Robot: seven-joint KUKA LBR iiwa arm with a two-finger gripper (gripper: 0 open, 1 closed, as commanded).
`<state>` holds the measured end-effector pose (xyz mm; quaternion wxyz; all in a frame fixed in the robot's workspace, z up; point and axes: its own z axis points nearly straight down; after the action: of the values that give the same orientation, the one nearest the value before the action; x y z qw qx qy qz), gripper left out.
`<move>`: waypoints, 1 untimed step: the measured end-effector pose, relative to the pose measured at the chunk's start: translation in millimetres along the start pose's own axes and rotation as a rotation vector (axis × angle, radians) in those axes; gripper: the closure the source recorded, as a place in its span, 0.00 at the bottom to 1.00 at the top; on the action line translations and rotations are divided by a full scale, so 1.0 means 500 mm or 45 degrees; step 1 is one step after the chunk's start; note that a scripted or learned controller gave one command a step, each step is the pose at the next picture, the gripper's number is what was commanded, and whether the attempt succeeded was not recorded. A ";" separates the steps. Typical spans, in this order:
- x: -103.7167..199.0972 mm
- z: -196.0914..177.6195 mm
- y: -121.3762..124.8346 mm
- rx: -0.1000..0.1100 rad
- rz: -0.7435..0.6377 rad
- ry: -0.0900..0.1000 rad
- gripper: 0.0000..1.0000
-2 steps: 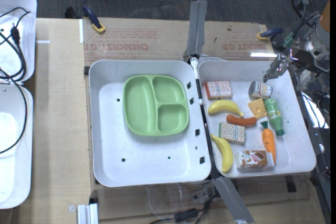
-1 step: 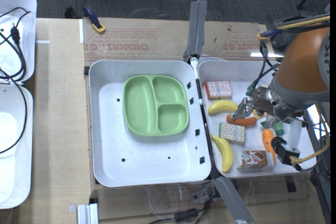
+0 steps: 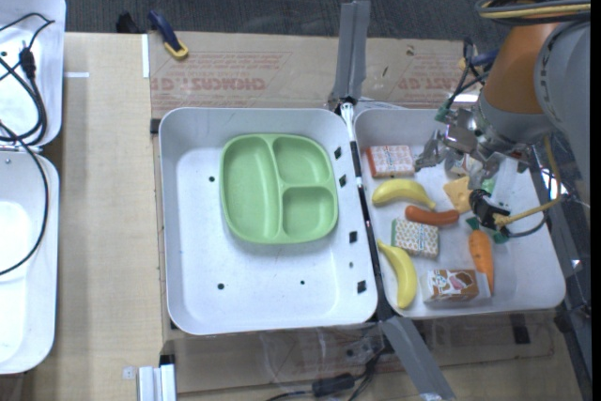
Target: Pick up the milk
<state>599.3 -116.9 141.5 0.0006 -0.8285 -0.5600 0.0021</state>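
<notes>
We see the milk (image 3: 452, 285) lying at the right bin's (image 3: 545, 282) near edge. The claw (image 3: 460, 148) hovers far above it, grip state unclear; descent toward the carton comes next.

Chunky grey arm (image 3: 568, 70) with an orange band (image 3: 516, 70) above the wrist, yellow and black cables looped around it, bare metal pincer (image 3: 460, 150).

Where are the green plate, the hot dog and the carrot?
green plate (image 3: 279, 188), camera view, on its centre divider.
hot dog (image 3: 432, 216), camera view, on its middle.
carrot (image 3: 482, 256), camera view, on its orange body.
</notes>
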 end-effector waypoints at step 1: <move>-0.103 0.087 -0.161 -0.005 -0.185 0.003 0.00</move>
<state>505.2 -134.8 98.3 -0.0003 -0.7856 -0.6187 -0.0001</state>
